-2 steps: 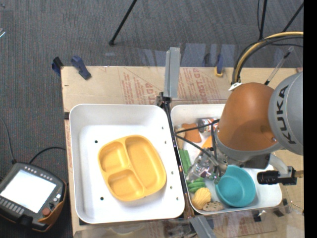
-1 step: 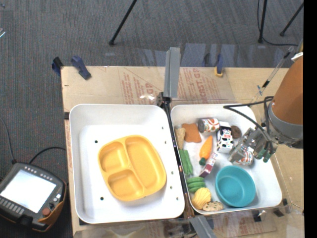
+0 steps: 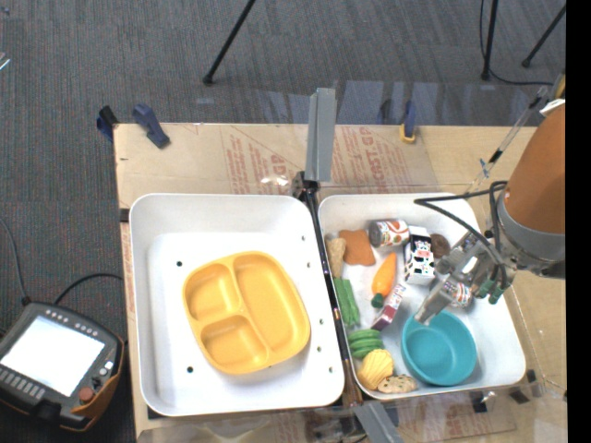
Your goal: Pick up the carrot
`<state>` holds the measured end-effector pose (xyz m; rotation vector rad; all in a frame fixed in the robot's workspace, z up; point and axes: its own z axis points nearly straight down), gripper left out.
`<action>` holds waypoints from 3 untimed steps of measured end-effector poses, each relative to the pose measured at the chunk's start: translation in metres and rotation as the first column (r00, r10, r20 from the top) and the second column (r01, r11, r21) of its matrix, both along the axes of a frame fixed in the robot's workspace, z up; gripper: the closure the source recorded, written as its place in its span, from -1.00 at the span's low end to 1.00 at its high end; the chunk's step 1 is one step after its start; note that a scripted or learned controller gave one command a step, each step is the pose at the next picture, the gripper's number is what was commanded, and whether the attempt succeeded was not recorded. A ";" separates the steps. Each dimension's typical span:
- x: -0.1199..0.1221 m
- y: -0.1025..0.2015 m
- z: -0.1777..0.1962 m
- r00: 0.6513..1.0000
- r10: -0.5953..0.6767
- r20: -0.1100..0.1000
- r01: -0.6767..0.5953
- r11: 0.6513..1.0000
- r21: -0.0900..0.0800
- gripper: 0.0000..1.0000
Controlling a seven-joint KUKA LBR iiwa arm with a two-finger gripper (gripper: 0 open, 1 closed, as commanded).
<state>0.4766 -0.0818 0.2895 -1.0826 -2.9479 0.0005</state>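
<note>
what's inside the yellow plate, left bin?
The yellow plate in the left bin shows three bare compartments. The carrot lies in the right bin. The bin floor under the plate is hidden.

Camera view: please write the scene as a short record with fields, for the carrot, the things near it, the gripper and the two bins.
carrot: orange, lying in the right bin, near its middle
beside carrot: green pepper on its left, black-and-white carton on its right
gripper: above the right bin, over the teal bowl's upper rim
carrot held: no, it lies apart from the gripper
teal bowl: lower right part of the right bin
left bin: holds a yellow divided plate
</note>
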 end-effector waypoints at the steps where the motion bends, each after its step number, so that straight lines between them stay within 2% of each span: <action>1: 0.043 0.042 -0.104 0.985 0.174 -0.009 -0.174 0.985 0.004 -1.00; 2: 0.087 0.047 -0.103 0.975 0.222 0.000 -0.222 0.975 0.001 -1.00; 3: 0.089 -0.022 -0.205 0.977 0.213 -0.005 -0.213 0.977 0.001 -1.00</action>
